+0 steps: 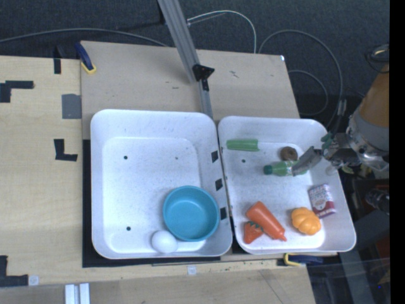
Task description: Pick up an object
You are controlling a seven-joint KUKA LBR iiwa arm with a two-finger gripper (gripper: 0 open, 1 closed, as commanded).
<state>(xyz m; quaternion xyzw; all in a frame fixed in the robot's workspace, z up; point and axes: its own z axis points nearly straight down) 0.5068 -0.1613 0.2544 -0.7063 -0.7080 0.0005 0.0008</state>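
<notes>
My gripper [304,163] reaches in from the right over the right bin [272,124], low near its right-hand middle. Its tip is right beside the right end of a small green bottle-shaped object [277,168] lying on the bin floor; I cannot tell whether they touch. A green cucumber-like stick [242,145] lies at the bin's back left and a small brown round piece [288,152] sits just behind the gripper tip. An orange carrot [266,220], a red strawberry-like piece [252,232], an orange lump [305,221] and a red-and-white packet [321,199] lie toward the front.
The left bin [126,128] holds a blue bowl [190,213] and a white ball [164,240] at its front right. A grey metal pole [180,30] slants down to the seam between the bins. Cables trail behind the bench.
</notes>
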